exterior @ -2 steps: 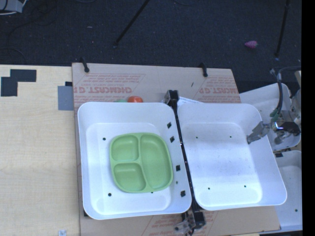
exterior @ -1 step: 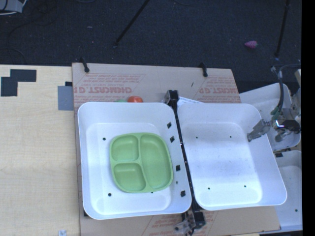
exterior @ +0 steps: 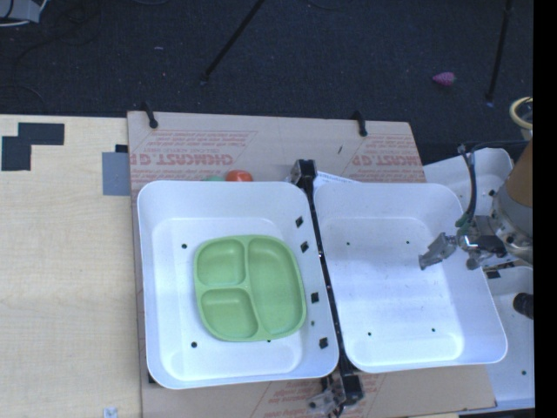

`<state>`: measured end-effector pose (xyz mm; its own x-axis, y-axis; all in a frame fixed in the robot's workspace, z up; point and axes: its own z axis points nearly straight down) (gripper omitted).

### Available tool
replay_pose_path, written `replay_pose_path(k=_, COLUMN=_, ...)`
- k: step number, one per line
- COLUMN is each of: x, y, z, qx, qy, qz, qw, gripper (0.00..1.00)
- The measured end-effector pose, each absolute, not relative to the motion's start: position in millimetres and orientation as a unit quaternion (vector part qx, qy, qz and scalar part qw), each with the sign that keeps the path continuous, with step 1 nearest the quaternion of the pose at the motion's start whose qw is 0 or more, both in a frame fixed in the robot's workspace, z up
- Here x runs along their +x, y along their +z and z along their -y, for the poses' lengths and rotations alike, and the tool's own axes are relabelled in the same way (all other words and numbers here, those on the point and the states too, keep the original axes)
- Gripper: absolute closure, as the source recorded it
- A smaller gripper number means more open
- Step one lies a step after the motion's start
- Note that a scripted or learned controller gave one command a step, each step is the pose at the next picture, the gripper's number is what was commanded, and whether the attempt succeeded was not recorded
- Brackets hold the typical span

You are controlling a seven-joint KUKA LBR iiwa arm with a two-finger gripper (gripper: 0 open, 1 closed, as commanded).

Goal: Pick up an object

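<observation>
The green divided plate [exterior: 250, 287] is lying flat in the left bin [exterior: 165, 233]. The gripper [exterior: 432, 258] is being held well apart over the right bin [exterior: 452, 198]; a reach leftward across the divider is being required.

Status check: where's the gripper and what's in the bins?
Gripper low over right bin, near its right wall, holding nothing visible. Green divided plate flat in left bin, untouched. Nothing between them but the bin divider.

Two shallow white bins, the left bin [exterior: 165, 225] and right bin [exterior: 392, 320], sit side by side on a cardboard sheet [exterior: 261, 151] atop a pale wooden table [exterior: 61, 277]. Dark carpeted floor [exterior: 305, 50] lies beyond, crossed by cables.
</observation>
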<state>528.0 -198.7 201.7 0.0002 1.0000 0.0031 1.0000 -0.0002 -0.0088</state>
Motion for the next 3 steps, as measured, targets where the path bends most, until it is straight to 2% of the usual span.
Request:
replay_pose_path(k=2, x=519.6, y=107, z=190, qx=-0.708, qy=0.0014, qz=0.706, qw=0.004, gripper=0.0)
replay_pose_path(k=3, x=520.4, y=120, z=192, qx=-0.709, qy=0.0009, qz=0.705, qw=0.002, gripper=1.0)
